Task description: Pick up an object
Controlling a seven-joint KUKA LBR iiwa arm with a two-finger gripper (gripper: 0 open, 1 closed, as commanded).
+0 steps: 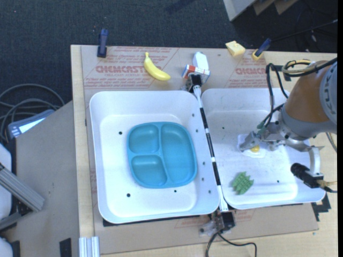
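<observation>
— What sat in the bins?
— A blue divided plate [162, 155] in the left bin [102, 122]; a green toy [242, 182] in the right bin [230, 103], beside a yellow-white piece [255, 151] under the gripper [252, 142] — its grip I couldn't tell.

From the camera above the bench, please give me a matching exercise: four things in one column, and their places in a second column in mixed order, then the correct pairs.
Things:
1. blue divided plate
2. green toy
3. banana
4. yellow and white piece

Places:
A. on the cardboard bench top, beyond the bins
B. in the left bin, near its middle
C. in the right bin, near its front edge
D. in the right bin, just under the claw

Pairs: 1-B, 2-C, 3-A, 4-D
</observation>
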